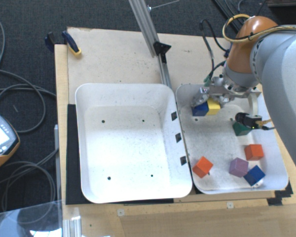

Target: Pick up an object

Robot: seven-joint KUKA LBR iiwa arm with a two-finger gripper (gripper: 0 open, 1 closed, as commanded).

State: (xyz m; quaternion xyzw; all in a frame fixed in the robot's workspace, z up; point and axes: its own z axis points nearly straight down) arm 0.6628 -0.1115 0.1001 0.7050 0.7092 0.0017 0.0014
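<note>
My gripper (208,98) hangs over the far left part of the right bin (222,189), reaching in from the right. Directly under it sit a blue block (199,109) and a yellow block (213,107), side by side and touching; the gripper's body hides their tops. Whether either block is between the fingers cannot be made out. A green block (240,129) lies to the right of them.
Near the right bin's front lie a red-orange block (203,166), a purple block (238,167), a second blue block (255,175) and an orange block (254,151). The left bin (84,95) stands alongside. A metal pole (147,23) rises behind the bins.
</note>
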